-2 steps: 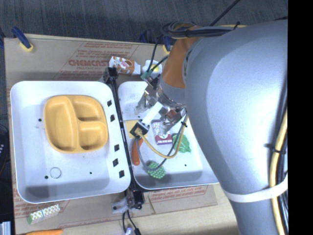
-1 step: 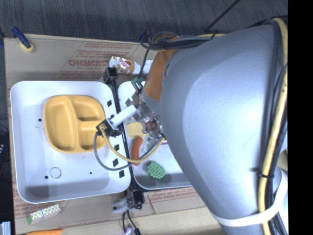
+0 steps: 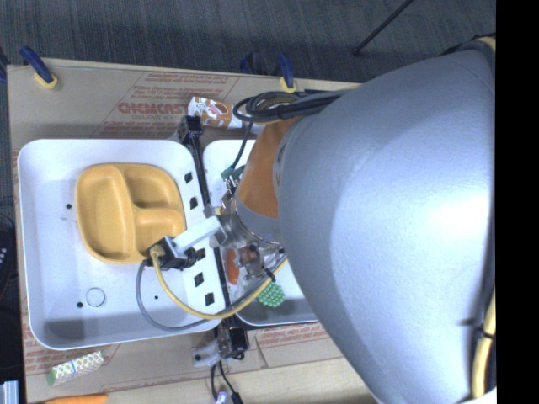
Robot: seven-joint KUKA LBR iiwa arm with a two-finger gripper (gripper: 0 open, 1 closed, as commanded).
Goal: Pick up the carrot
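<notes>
Even, fairly bright overhead light fills the scene, with soft glare on the white left bin (image 3: 34, 225) and a broad pale sheen on the grey arm (image 3: 396, 225). Shadows are faint; fine detail is soft and grainy, and small print is unreadable.

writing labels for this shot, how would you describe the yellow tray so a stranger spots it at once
Start at the left white bin. The yellow tray lies in its upper half, rounded and split into compartments. It is the one big mustard-coloured thing there, unlike the cables beside it.

Dark grey carpet (image 3: 168, 15) beyond bench (image 3: 109, 82)
</notes>
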